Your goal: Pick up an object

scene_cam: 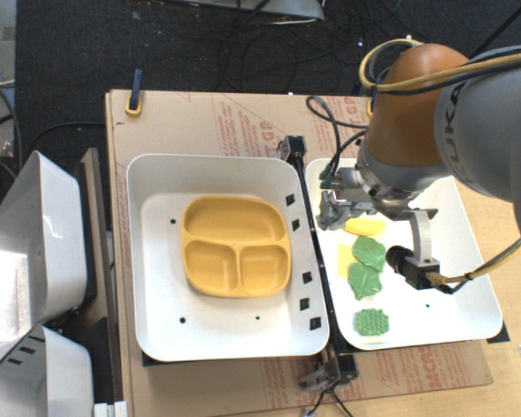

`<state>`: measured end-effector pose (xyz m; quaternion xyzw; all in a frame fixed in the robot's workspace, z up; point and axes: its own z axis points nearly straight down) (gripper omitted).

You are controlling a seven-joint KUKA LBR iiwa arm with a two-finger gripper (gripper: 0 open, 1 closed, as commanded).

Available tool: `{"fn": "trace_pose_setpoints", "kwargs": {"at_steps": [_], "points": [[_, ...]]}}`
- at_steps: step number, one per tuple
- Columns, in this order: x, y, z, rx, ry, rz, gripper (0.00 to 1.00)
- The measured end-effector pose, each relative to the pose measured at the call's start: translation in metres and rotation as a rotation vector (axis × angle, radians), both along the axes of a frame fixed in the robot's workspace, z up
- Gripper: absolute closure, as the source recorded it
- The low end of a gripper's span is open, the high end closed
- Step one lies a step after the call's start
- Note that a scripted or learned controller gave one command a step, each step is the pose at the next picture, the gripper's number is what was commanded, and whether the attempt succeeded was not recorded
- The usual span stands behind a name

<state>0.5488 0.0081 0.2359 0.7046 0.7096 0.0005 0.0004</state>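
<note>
The right bin (469, 315) holds a yellow banana-like piece (366, 228), a flat yellow piece (343, 260), a green leafy piece (366, 266) and a round green bumpy piece (371, 322). My gripper (337, 207) hangs over the bin's left side, just left of and above the yellow banana-like piece. The grey arm and its orange band cover the bin's upper part. Nothing shows between the fingers.
The left bin (156, 320) holds a yellow tray (236, 245) with three compartments. A black divider (308, 233) runs between the two bins. Cables loop at the arm's wrist. White containers stand at the far left, off the bench.
</note>
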Motion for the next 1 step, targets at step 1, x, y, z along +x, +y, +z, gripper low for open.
{"fn": "trace_pose_setpoints", "kwargs": {"at_steps": [1], "points": [[0.0079,0.0526,0.0088,0.001,-0.001,0.000,1.00]]}}
